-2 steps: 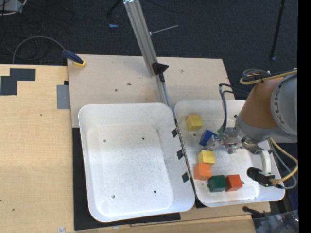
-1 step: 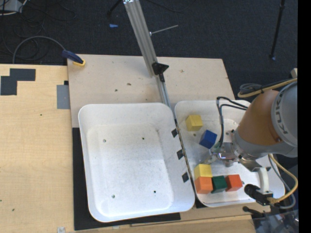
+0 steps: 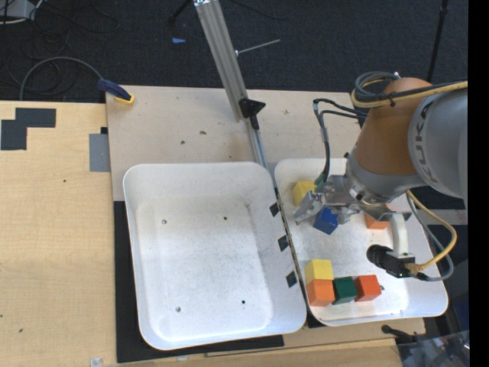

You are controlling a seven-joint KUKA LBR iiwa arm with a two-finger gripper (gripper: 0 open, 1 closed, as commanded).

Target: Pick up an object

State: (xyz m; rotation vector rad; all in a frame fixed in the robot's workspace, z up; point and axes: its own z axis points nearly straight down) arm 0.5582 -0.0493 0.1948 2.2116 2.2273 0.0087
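A yellow block [image 3: 302, 190] is sitting at the right bin's [image 3: 428, 306] upper left, and just beside it the pincer [image 3: 325, 209] is gripping a blue block [image 3: 325, 222], one corner tilting downward. Yellow, orange, green and red blocks are lining the bin's near edge.

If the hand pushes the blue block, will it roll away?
Probably not. The blue block looks flat-sided with corners, so it should slide, not roll. It looks solid and stiff, and small, so likely light. It lies right by the hand, beside a yellow block.
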